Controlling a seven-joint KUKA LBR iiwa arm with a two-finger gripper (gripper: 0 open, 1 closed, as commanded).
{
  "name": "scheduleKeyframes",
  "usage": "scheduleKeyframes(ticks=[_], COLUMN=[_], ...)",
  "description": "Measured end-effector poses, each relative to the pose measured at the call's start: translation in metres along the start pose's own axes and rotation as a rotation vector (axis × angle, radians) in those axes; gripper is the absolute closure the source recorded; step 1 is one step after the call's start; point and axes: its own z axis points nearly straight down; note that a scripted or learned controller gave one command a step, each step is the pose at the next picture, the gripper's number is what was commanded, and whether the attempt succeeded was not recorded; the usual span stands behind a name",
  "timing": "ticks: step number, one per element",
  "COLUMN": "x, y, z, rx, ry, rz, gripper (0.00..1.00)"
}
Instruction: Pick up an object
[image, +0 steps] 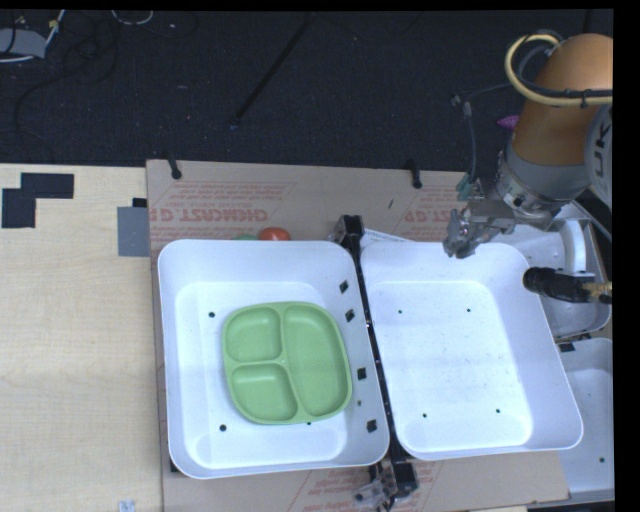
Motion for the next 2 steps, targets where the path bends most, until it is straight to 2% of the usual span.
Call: scheduleKeyframes(ticks=[1,2], x=[0.049,0.099], y=[-0.001,-0.002], z=[-0.002,0.018], rx=[0.001,0.002], ry=[0.001,0.0], rz=[-0.001,0.0], gripper=[1.0,1.0])
